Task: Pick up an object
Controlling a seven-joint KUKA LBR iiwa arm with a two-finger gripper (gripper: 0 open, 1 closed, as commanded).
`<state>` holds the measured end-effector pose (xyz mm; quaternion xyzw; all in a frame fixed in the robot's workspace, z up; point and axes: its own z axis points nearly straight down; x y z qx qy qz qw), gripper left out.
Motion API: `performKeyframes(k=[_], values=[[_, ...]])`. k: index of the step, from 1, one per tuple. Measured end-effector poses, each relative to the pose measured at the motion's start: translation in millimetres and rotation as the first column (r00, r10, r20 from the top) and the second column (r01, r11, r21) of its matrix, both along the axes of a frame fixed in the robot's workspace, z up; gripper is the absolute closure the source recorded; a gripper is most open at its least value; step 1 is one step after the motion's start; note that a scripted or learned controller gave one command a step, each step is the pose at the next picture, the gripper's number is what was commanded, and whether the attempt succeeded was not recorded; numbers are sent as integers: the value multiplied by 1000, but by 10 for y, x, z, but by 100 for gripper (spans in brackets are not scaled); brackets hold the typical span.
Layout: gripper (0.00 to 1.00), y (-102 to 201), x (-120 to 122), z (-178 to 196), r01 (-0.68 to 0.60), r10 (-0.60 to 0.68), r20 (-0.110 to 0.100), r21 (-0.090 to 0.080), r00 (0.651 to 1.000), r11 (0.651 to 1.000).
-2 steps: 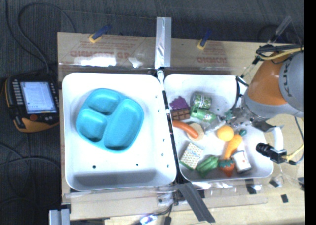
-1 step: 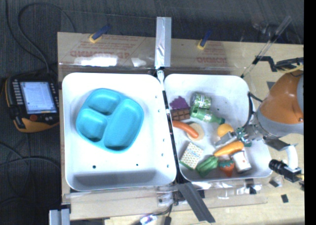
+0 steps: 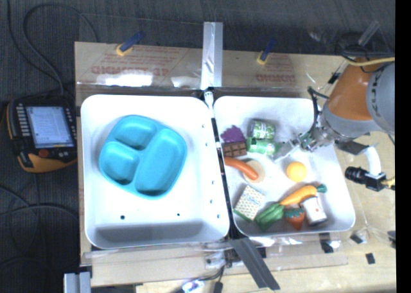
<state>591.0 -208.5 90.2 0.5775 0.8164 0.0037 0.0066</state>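
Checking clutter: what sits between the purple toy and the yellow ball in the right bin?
In the camera view, the green can lies between purple toy and yellow ball.

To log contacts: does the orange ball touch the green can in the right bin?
Apart. The camera view shows white bin floor between the orange ball and the green can.

no text can be read with certainty. faint reddish lettering is seen on the cardboard sheet (image 3: 128, 67) behind the left bin (image 3: 90, 157), too blurred to be made out; the green can (image 3: 261, 137) label is likewise illegible.
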Motion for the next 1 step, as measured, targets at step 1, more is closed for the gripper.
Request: performKeyframes(k=[1], values=[[0, 434, 712, -19, 58, -58, -15, -2, 998, 998]])
